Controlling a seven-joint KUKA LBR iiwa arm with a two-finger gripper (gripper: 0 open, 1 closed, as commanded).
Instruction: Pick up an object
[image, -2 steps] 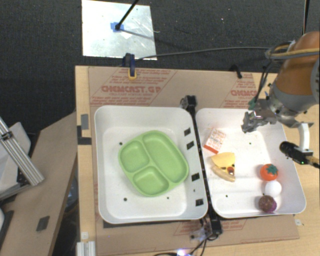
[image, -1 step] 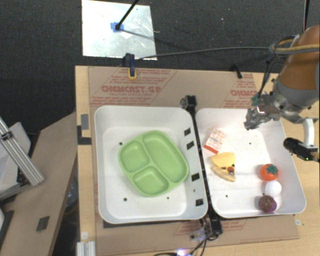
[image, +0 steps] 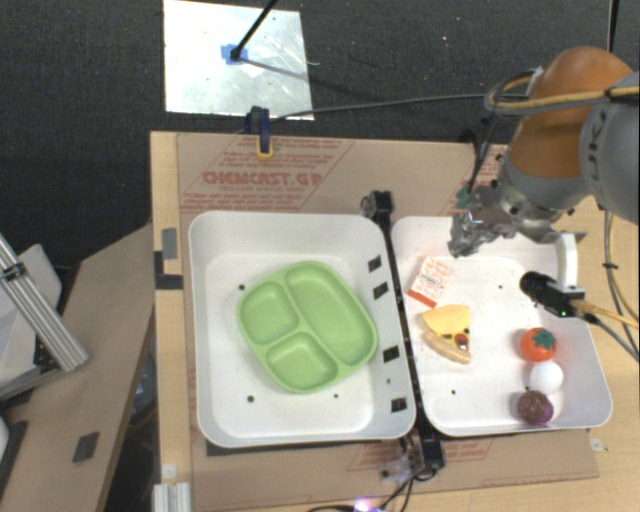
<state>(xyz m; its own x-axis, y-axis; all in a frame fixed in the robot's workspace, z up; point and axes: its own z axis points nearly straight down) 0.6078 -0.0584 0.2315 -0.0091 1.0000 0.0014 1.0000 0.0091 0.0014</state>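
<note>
The gripper (image: 463, 243) is poised just above the small red-and-white packet (image: 431, 279) in the right bin (image: 590, 405) (whether the fingers are apart cannot be told), so the approach is judged underway, and a descent is called for next.

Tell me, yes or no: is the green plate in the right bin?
No, the green plate lies in the left bin.
</note>
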